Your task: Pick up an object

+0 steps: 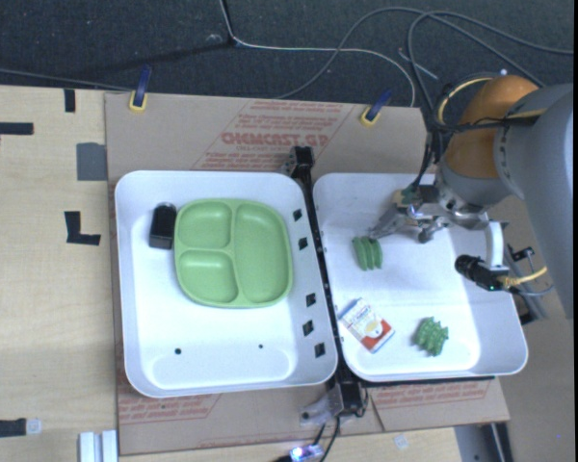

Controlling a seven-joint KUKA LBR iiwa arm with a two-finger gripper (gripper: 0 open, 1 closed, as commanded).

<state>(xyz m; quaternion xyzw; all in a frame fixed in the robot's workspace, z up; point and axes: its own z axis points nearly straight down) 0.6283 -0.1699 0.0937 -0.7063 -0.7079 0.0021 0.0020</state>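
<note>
- The hand (397,221) hovers in the right bin (501,354), fingers spread with nothing between them, just beside the green ribbed piece (367,252).
- Risk, I judge: closing off-centre could nudge that piece toward the bin's wall instead of pinching it.

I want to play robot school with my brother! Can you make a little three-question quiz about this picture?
1. True or false: the green divided plate lies in the left bin.
2. Which thing lies closest to the gripper?
A. the small black object
B. the ridged green piece
C. the red and white packet
3. Fill in the gap: the bumpy green toy lies in the ____ bin, near its front edge.

Key: 1 true; 2 B; 3 right.
</note>
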